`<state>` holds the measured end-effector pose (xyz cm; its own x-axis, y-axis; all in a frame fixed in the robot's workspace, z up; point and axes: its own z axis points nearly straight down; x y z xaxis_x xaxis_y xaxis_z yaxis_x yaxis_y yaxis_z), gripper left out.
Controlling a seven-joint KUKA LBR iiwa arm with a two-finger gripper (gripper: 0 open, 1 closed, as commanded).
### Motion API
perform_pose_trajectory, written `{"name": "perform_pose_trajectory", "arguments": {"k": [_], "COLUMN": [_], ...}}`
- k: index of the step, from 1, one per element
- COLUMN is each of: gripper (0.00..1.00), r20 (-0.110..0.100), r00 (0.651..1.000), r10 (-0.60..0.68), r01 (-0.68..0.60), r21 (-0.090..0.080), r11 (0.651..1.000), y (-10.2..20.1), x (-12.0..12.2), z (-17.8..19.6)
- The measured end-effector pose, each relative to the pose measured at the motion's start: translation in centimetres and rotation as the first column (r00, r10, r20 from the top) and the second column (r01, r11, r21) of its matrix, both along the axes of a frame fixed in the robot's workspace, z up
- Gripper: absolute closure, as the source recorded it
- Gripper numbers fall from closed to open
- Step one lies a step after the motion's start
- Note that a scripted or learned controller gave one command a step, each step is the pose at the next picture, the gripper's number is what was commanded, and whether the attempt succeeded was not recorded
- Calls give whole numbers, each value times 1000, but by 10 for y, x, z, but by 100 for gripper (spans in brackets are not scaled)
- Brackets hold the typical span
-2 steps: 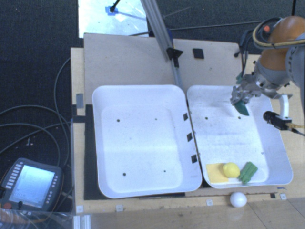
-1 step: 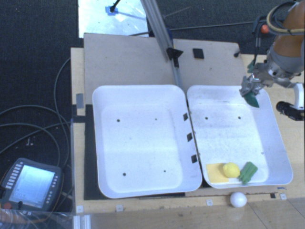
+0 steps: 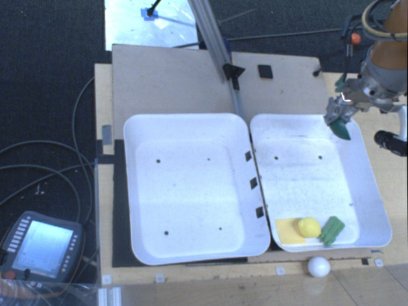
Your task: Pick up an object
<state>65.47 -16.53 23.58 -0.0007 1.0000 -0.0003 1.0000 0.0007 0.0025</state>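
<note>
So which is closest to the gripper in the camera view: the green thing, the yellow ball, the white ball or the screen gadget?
From the gripper:
1. Green object, right bin's near corner.
2. Yellow ball, just left of it; close to call.
3. White ball, on the bench outside the bin.
4. Screen gadget, far left.

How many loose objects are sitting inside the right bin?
3, all at its near edge: a yellow block, a yellow ball resting on it, and a green piece beside the ball.

Lay just off the bench's near edge, below the right bin (image 3: pixel 376 196): a white ball (image 3: pixel 319 266). Sat off the bench's near-left corner on dark carpet: a pendant (image 3: pixel 39 246), with cables (image 3: pixel 76 132) trailing along the left edge.
</note>
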Motion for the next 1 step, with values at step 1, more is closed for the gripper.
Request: {"name": "perform_pose_trajectory", "arguments": {"k": [1], "gripper": [100], "r20": [-2], "r00": [1000], "r10": [4], "r01": [-4], "r21": [1], "r11": [1000], "y": [54], "x": [2], "z": [-12]}}
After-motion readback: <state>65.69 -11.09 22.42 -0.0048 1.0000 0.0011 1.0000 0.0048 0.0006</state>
